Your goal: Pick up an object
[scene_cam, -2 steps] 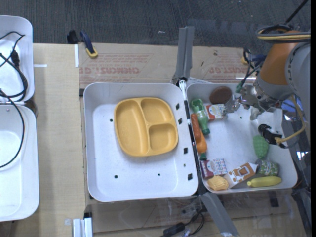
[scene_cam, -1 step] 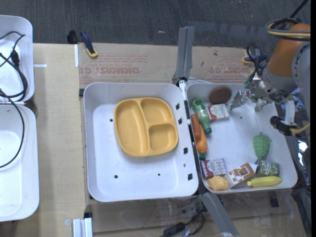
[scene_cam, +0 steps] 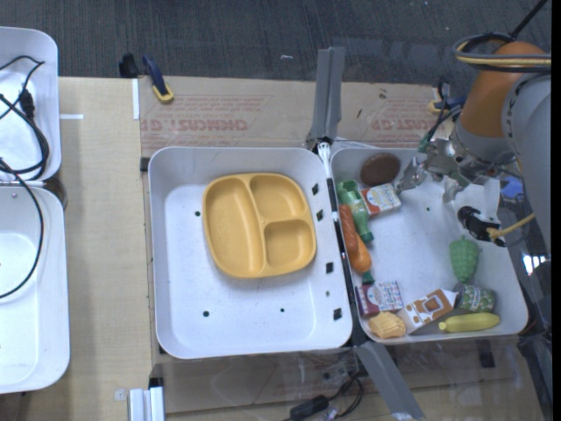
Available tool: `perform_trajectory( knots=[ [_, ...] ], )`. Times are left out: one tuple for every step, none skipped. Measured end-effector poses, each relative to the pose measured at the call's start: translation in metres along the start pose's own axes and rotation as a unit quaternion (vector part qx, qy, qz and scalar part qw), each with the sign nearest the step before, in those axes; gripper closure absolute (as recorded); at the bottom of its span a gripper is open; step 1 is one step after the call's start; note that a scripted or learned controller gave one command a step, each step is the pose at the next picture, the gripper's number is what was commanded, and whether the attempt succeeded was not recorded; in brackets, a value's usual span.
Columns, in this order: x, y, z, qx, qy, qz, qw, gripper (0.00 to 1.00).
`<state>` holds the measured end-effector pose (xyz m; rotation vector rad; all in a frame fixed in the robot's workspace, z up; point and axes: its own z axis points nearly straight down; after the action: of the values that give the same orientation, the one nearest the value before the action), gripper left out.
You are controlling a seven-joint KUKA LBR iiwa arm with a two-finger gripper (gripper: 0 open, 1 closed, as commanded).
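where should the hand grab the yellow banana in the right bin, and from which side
Grip the banana across its narrow middle, coming straight down from above. It lies flat and lengthwise along the right bin's near wall, so the fingers should close across its short width. The green packet and the brown carton sit close by, so a side approach would likely be blocked.

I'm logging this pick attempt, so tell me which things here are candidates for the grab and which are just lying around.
Candidates, in the right bin:
gripper above them
carrot
brown round item
green bottle
green ridged item
yellow banana
small cartons

Lying about:
yellow divided plate in the left bin
blue-handled clamp
black cables
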<state>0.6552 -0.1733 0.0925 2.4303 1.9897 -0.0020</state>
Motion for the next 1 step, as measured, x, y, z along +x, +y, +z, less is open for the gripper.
perform_trajectory(
  knots=[
    [0.0458, -0.0052, -0.0004, -0.001, 0.0, -0.117, 0.9931, 0.0]
  ],
)
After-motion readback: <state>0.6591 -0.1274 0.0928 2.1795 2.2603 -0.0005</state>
